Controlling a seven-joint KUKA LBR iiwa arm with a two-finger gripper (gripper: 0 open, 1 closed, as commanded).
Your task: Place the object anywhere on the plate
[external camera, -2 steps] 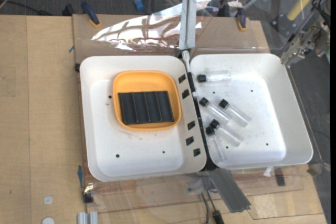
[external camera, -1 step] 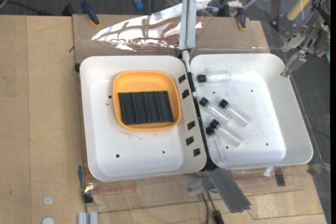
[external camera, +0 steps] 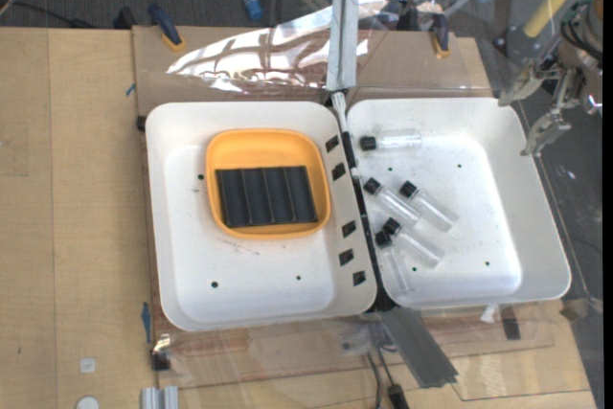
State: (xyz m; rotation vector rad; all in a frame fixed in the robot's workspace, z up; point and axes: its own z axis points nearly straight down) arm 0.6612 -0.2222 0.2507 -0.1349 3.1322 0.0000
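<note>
Two white bins [external camera: 182,283] share the bench: orange plate [external camera: 268,148] with black tray [external camera: 266,196] left, four vials [external camera: 407,206] right; my hand [external camera: 551,124] at three o'clock, grip perhaps apart, cannot tell.

1. two bins sat side by side, the left bin [external camera: 182,283] touching the right bin [external camera: 517,273] along a central divider.
2. a plate [external camera: 266,148] lay in the left bin, toward 12 o'clock.
3. a ridged block [external camera: 265,196] rested on the plate.
4. several vials [external camera: 412,206] lay scattered in the right bin, toward 9 o'clock.
</note>
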